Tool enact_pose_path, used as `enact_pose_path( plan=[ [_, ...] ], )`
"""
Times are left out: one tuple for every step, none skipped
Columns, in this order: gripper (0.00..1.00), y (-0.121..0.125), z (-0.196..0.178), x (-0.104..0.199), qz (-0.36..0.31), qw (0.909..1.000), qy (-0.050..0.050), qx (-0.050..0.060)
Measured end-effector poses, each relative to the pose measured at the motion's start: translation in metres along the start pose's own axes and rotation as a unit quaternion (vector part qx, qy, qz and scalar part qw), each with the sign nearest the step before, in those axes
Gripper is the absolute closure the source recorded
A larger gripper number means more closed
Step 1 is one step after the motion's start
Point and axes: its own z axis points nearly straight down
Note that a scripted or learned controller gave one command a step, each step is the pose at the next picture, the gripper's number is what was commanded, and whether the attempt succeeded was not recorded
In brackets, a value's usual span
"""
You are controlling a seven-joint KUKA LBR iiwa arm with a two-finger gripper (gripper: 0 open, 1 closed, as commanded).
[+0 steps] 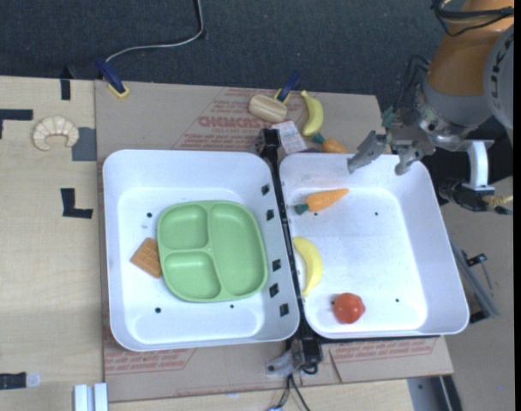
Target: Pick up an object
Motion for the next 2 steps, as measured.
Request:
enact_pose_path(
  plan=[
    [0.0, -0.004, 0.085, 0.034, 0.0, 1.0, 0.001, 0.001],
    [0.0, 0.023, 0.165, 0.011, 0.0, 1.0, -0.001, -0.002]
  ],
)
